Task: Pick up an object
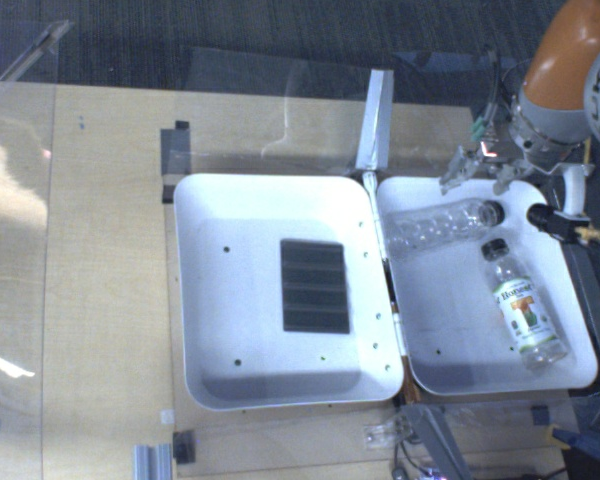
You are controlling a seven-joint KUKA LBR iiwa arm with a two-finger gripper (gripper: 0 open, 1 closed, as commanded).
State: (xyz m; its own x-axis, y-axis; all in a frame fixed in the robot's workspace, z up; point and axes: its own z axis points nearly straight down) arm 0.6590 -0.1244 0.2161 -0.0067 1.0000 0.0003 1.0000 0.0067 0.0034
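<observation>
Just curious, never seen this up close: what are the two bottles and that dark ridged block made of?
Labelled bottle: apparently clear glossy plastic; you see the bin through it, dark cap. Second bottle: thin clear plastic too, nearly vanishing against the white. Ridged block: matte black, perhaps rubber or foam; it gives no shine, so uncertain.

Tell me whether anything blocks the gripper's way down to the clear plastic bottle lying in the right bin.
Nothing visible does. The gripper hangs above the far edge of the right bin, with the clear plastic bottle just below it. The labelled bottle lies apart, nearer the front.
</observation>
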